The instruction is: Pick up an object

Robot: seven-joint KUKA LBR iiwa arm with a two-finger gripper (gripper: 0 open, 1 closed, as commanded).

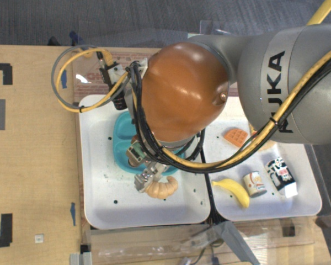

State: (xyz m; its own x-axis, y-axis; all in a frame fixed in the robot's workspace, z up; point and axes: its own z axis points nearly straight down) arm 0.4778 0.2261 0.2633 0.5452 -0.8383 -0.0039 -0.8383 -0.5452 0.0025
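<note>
Orange band of the arm [182, 90]: glossy, smooth, hard plastic-looking shell, light glare on top. Grey arm casing [281, 76]: smooth, satin finish, painted look. Yellow and black cables [154, 142]: smooth rubbery sheath. Small metal claw [146, 178]: bare silvery metal, dull shine. Two shallow white bins [99, 203]: smooth plastic, semi-matt, few dark specks. Teal curved dish [121, 142]: glossy plastic. Tan croissant-shaped toy [163, 187]: ridged, slightly shiny plastic. Yellow banana [234, 191]: smooth, matt. Orange waffle-patterned piece [235, 136]: gridded, matt. Flat tan surface [27, 159]: matt cardboard or fibreboard look. Floor [127, 10]: grey, rough, carpet-like weave.
</note>
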